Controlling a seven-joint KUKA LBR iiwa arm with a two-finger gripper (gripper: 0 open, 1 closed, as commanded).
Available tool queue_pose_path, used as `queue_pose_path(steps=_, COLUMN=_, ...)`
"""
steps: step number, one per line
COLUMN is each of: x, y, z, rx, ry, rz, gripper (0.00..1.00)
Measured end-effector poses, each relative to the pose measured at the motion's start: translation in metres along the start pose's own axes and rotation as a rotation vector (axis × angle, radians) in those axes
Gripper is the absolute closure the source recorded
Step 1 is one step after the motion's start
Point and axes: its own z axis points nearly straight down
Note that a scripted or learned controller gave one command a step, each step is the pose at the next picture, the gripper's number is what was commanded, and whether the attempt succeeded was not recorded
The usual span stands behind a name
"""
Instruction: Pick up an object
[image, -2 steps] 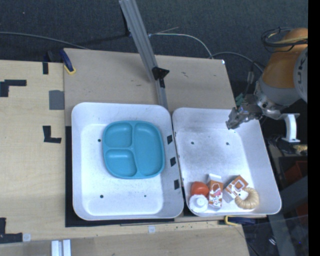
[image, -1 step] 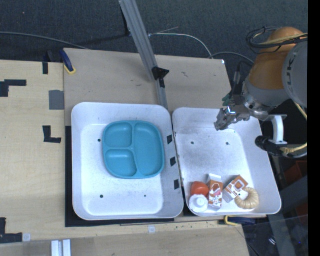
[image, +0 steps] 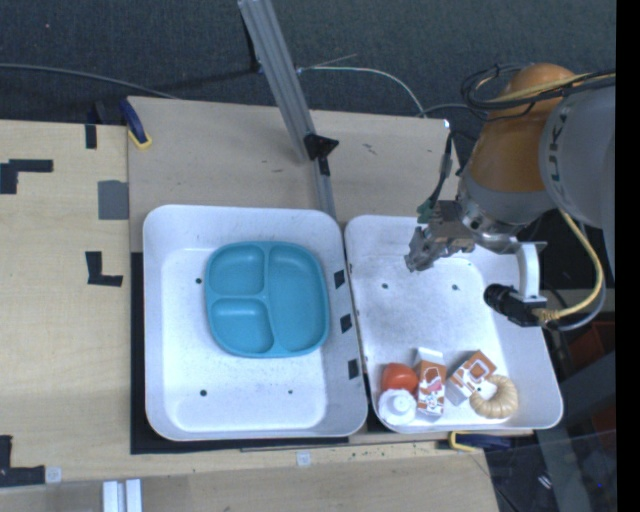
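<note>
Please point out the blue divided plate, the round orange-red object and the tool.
Blue divided plastic plate (image: 268, 300): camera view, central ridge.
Round orange-red object (image: 399, 378): camera view, top.
Tool (image: 420, 256): camera view, between fingertips.

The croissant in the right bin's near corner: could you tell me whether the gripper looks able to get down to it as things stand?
Probably yes. The croissant lies uncovered at the edge of the pile, with the gripper above the same bin. However, the small carton touches it, and the bin wall runs close by.
</note>
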Motion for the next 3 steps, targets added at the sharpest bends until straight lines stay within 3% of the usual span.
queue_pose_path(steps=2, x=0.095, y=-0.011, z=0.0, rx=-0.001, ry=0.0, rz=-0.002, gripper=1.0)
queue_pose_path(steps=3, x=0.148, y=-0.036, z=-0.005, rx=0.001, ry=0.001, rz=-0.003, gripper=1.0)
